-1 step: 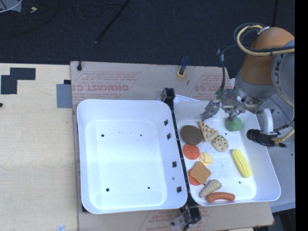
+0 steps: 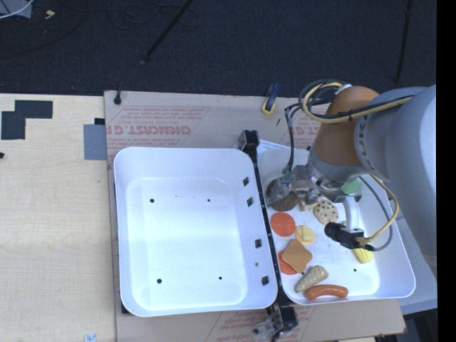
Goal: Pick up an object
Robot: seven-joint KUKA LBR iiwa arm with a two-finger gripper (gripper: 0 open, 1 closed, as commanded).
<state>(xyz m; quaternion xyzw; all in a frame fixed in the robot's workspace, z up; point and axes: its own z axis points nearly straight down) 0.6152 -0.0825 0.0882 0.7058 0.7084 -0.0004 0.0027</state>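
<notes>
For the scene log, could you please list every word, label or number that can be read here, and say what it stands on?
"CHEMCAST. G P": red print on the brown board under the bins, behind the left bin; seen upside down, the last letters uncertain.
More red print on the board's front edge: too blurred and cut off to read.
Nothing legible on the bins, the toy food or the arm.

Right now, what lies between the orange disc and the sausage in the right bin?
In the camera view, a tan bread-like piece and a pale cone-shaped piece lie between the orange disc and the sausage.
</notes>
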